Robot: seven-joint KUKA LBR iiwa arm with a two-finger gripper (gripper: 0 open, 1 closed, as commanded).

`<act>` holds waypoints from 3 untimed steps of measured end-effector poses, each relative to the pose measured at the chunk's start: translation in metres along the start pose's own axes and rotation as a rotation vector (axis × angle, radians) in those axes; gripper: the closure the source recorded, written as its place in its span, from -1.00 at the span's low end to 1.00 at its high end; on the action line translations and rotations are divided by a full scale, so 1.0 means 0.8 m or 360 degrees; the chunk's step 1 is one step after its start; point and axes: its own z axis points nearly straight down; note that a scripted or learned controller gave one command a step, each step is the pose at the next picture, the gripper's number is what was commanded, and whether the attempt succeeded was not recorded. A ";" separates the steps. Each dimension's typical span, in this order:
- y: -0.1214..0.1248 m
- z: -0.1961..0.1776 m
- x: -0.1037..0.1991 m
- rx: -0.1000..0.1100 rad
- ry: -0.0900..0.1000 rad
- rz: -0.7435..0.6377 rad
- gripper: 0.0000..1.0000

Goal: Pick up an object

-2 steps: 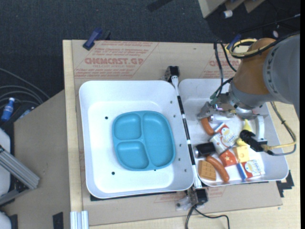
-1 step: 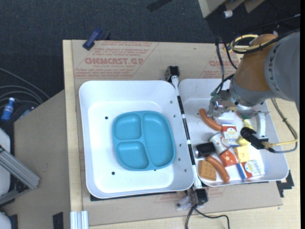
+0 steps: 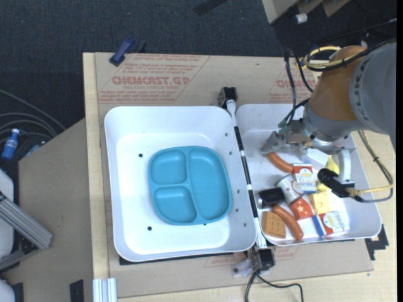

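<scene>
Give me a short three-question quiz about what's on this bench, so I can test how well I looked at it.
1. True or false: the blue divided plate lies in the left bin.
2. Which bin holds the pile of toy food, among it a hot dog and a small carton?
A. left bin
B. right bin
C. both bins
3. Fill in: the arm reaches in over the ____ bin.

Key
1. True. The plate lies flat in the middle of that bin.
2. B. The food items are crowded in the near half of it.
3. Right. The arm hangs over that bin's far part, above the food.
</scene>
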 end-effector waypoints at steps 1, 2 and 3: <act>0.001 -0.013 0.000 -0.0003 -0.0001 0.0000 1.00; 0.001 -0.012 0.000 -0.0002 0.0000 0.0000 -1.00; 0.048 0.029 -0.005 0.0048 0.0005 0.0003 -1.00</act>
